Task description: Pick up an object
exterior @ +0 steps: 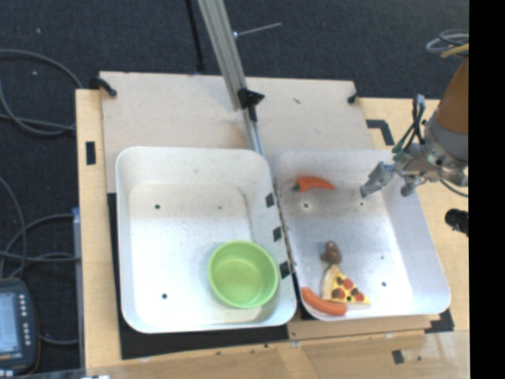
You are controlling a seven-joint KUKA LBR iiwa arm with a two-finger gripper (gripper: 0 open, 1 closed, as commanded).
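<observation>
A: End effector (pixel 377 181) sits over the right bin's (pixel 410 235) upper right part, arm (pixel 451 125) cut off at the frame edge. Can't tell its state, too small and blurry.

B: Holding anything?

A: Nothing visible in it. Orange carrot-like piece (pixel 314 184) lies in the right bin's top left, apart from the end effector. Small brown lump (pixel 332 252) mid-bin, can't identify it. Pizza slice toy (pixel 344 286) and a red-orange sausage shape (pixel 323 302) at the bottom edge, touching.

B: Left bin?

A: Green bowl (pixel 243 273) in the left bin's (pixel 158 212) lower right corner. Inside looks bare.

B: Rest?

A: Aluminium strut (pixel 225 50) crosses the bench (pixel 181 105) down to the seam between the bins, top cut off.
</observation>
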